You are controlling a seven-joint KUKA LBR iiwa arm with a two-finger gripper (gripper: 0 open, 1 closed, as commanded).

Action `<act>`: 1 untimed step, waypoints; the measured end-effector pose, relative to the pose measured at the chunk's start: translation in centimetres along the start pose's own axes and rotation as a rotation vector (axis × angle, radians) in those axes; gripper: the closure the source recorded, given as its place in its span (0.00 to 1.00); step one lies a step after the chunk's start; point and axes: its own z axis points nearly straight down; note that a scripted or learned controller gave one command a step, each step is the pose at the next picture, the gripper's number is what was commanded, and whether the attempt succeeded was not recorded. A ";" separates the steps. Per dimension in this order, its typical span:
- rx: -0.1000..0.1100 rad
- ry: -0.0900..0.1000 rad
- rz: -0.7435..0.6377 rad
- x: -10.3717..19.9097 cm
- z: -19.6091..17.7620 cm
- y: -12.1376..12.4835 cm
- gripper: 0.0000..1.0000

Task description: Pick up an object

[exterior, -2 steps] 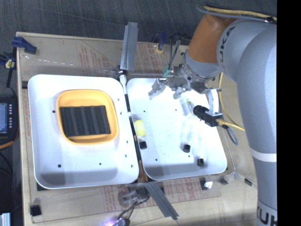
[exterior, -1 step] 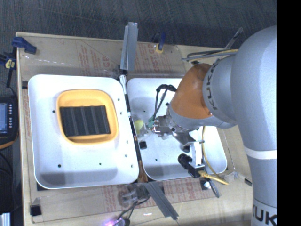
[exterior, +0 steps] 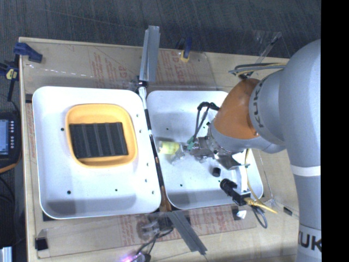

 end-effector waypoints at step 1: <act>-0.002 -0.012 -0.006 4.7 -0.2 1.2 0.00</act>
